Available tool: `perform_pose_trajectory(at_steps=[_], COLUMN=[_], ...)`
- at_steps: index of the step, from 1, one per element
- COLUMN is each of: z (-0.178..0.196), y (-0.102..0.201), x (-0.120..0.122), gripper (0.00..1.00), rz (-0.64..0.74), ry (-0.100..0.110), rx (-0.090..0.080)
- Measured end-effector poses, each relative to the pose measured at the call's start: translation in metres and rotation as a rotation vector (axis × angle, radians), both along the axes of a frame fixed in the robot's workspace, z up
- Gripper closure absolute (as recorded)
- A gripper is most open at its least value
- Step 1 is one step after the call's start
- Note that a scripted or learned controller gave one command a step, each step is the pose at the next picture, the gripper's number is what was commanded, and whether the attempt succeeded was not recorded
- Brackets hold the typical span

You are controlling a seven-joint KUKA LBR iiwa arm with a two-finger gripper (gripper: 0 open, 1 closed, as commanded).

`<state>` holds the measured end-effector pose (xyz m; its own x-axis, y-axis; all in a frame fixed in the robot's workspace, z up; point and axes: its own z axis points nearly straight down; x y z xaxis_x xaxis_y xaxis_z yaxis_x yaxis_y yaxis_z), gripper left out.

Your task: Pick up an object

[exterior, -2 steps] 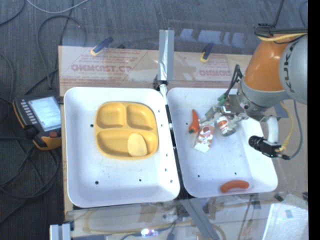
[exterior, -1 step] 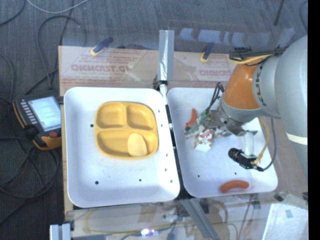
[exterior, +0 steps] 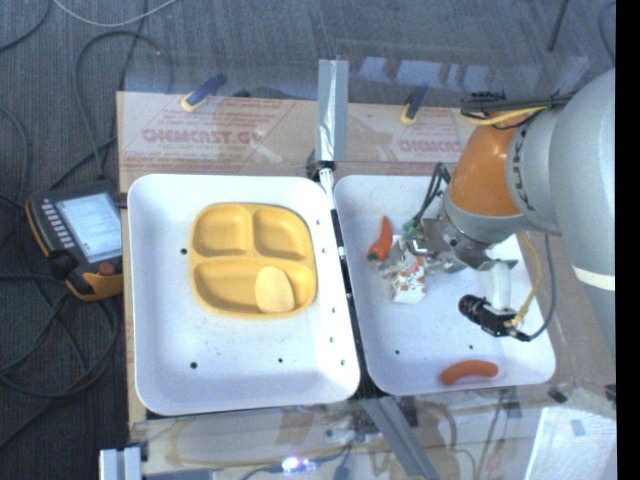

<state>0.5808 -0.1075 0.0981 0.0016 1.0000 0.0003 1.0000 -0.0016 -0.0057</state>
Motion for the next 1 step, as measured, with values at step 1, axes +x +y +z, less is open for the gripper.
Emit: perform_pose_trajectory(at_steps=[1], z=[0.1674], y=[0.0242], x=[0.0711], gripper=[1.0], rz=[0.152], ry=[-0.001], rx=[-0.002])
